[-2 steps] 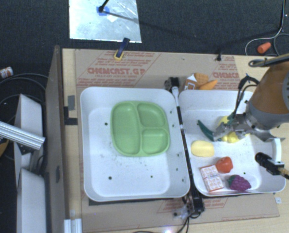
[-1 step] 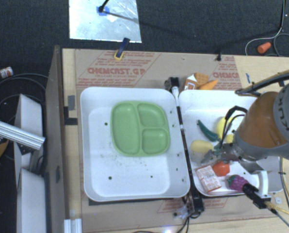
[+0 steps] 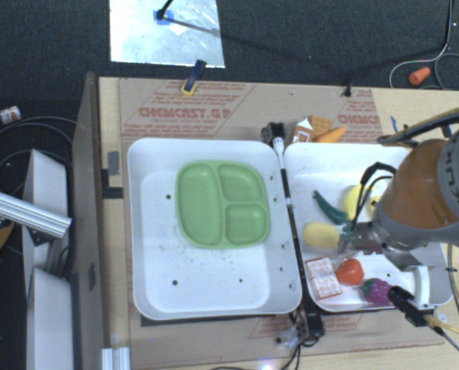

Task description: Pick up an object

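Seen from above, a cardboard-covered surface (image 3: 214, 106) carries two shallow white plastic bins: the left bin (image 3: 156, 284) holds a green three-compartment plastic plate (image 3: 220, 204), while the right bin (image 3: 314, 164) holds the pickable clutter. The grey arm with an orange band (image 3: 423, 193) reaches in from three o'clock, its claw (image 3: 351, 240) low over the right bin, probably lining up a grasp; whether the claw is spread or closed cannot be told. Nearest candidates are a pale yellow rounded object (image 3: 319, 234) at its nine o'clock, apparently touching, and a red tomato-like toy (image 3: 350, 270) just beside it at six o'clock.

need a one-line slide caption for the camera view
KUKA arm reaches into the right bin over a yellow item, tomato and grapes; green divided plate lies in the left bin.
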### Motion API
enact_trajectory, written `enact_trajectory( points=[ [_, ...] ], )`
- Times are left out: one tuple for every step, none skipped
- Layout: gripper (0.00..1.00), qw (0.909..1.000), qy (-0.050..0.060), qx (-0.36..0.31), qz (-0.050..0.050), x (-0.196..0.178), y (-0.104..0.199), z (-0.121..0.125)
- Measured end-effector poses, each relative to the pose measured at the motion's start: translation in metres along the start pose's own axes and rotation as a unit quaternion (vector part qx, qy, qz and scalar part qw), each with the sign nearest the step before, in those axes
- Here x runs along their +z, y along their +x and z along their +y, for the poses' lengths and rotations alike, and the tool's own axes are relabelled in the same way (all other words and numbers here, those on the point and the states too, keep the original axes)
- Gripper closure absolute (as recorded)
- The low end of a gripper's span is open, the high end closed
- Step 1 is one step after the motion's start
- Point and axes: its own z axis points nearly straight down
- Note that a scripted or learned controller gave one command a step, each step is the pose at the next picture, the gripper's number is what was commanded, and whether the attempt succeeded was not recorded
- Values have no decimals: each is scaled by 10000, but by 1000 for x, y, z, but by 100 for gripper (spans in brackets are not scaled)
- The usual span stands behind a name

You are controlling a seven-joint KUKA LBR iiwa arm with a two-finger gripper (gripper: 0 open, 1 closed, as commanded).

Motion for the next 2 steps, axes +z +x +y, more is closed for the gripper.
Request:
enact_trajectory(
  points=[
    [0, 10000, -27, 25, -52, 0, -5, 0],
    [0, 10000, -5, -4, -21, 12, -14, 62]
  ],
)
